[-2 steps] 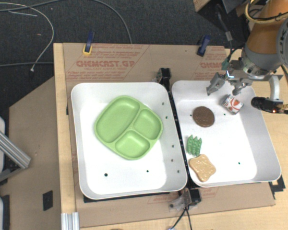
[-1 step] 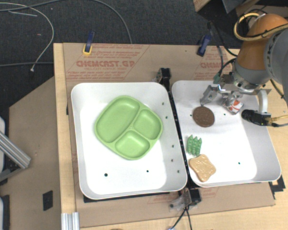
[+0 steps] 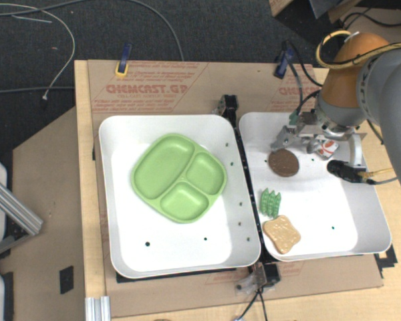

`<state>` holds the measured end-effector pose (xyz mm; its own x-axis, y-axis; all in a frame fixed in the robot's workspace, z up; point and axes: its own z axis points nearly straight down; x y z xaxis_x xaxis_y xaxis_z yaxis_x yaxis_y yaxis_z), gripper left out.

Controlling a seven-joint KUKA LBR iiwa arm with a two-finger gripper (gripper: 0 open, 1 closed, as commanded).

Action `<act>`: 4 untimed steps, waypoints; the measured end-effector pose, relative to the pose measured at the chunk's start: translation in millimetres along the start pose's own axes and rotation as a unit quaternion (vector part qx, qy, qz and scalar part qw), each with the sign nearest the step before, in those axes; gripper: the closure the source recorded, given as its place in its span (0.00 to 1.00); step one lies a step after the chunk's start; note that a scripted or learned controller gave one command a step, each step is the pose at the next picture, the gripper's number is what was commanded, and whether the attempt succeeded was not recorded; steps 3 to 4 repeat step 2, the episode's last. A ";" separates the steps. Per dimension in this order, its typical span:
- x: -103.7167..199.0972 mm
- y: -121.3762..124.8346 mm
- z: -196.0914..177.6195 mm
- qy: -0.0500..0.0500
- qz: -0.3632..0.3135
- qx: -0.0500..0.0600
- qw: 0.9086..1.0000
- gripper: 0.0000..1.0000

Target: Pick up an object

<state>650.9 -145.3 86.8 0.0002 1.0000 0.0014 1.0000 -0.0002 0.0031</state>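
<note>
Left bin (image 3: 113, 179): smooth green plastic plate (image 3: 179, 177), three compartments, rounded corners, lying flat near centre. Right bin (image 3: 361, 233): small green ridged block (image 3: 271, 202) by left wall; tan bread-shaped slice (image 3: 281, 234), grainy, near corner; round dark brown disc (image 3: 283, 162), matte, far-left part. Gripper (image 3: 309, 141) low over far end, just right of disc; finger opening cannot be told; nothing seen held. Cardboard-covered desk (image 3: 87, 199) beneath.

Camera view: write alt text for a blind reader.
A grey arm with an orange band reaches into the right white bin, its gripper above a round brown disc, near a small green ridged piece and a tan toast-shaped piece. The left white bin holds a green three-compartment plate.
</note>
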 end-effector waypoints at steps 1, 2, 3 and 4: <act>0.5 2.6 -15.3 -0.001 -0.001 -0.004 1.000 1.00; 6.1 12.1 -65.1 -0.001 -0.001 -0.002 1.000 1.00; 6.1 12.1 -65.1 -0.001 -0.001 -0.002 1.000 1.00; 6.1 12.1 -65.1 -0.001 -0.001 -0.002 1.000 1.00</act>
